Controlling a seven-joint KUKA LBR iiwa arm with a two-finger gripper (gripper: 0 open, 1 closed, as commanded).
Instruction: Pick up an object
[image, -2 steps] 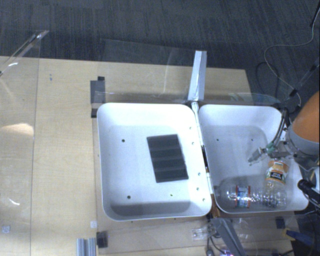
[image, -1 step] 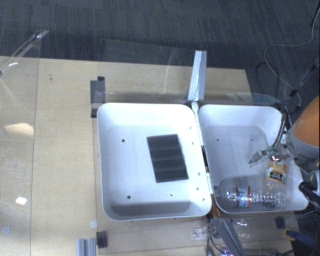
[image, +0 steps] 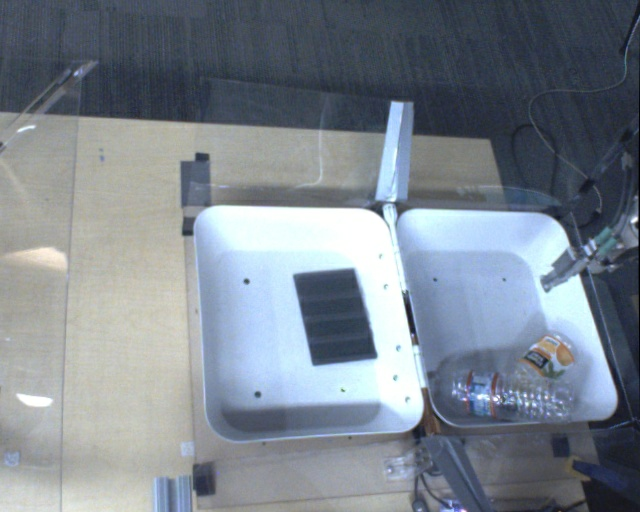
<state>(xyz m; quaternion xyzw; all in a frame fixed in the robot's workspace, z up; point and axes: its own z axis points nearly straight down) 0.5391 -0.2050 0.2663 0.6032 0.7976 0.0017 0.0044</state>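
Observation:
A black ribbed rectangular pad (image: 335, 316) lies flat in the middle of the left bin (image: 230, 300). In the right bin (image: 470, 250), a clear plastic bottle (image: 505, 395) with a red and blue label lies on its side along the near wall. A small yellow and orange packet (image: 550, 355) rests just beyond the bottle, to its right. My gripper (image: 555, 277) reaches in over the right bin's right wall, above and apart from the packet and bottle. Nothing shows at its tip.
A grey metal post (image: 394, 160) stands at the back between the bins. A clear plastic sheet (image: 40, 250) covers the bench on the left. Cables (image: 560, 130) hang at the upper right, and brackets (image: 440, 470) sit along the front edge.

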